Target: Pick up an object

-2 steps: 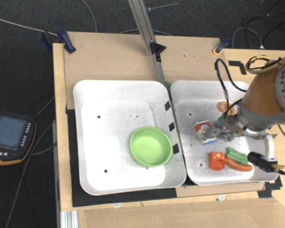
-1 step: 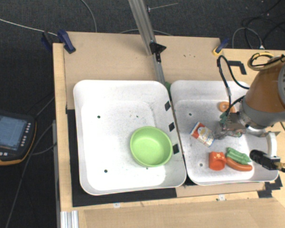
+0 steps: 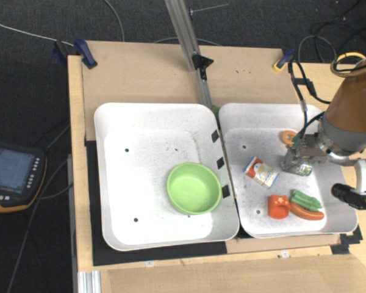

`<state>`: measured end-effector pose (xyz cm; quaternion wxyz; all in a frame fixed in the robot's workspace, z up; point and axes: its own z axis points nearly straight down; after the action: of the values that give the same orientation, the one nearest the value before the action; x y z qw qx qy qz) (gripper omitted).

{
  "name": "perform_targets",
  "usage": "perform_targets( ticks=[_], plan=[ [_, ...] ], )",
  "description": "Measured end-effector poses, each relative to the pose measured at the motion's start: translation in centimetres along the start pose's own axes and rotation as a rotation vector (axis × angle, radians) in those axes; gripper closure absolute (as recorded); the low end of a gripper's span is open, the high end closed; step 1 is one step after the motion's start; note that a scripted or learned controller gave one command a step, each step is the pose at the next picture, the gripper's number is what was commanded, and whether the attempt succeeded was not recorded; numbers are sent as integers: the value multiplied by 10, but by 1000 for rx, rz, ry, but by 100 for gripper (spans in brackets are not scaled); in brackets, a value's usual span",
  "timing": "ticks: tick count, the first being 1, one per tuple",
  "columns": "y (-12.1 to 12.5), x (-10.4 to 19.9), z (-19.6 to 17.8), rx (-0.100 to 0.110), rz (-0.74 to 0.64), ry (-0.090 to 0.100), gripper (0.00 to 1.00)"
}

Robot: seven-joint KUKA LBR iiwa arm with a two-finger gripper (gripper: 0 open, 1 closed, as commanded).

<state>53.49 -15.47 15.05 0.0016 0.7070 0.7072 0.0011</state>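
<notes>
While the gripper [image 3: 296, 162] hangs low in the right bin [image 3: 256, 118], I cannot tell how its jaws stand. A small packet [image 3: 261, 172] lies just to its left, a red and green toy [image 3: 295, 204] below it near the front rim. The green bowl [image 3: 194, 188] sits in the left bin [image 3: 140, 127], which has bare floor behind it.

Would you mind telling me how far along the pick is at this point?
Done: the gripper has reached into the right bin, low among its objects. In hand: nothing that I can confirm; whether it has closed on anything is unclear. Left: the grasp and lift. The carton, the red piece and the green and orange toy lie on the bin floor, and the green bowl sits in the left bin.
</notes>
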Motion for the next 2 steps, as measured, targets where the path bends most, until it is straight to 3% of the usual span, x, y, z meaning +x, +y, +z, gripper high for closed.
perform_targets(
  ticks=[1, 2],
  plan=[
    [1, 0, -53, -1, 0, 0, 100],
    [9, 58, -65, 2, -5, 2, 100]
  ],
)
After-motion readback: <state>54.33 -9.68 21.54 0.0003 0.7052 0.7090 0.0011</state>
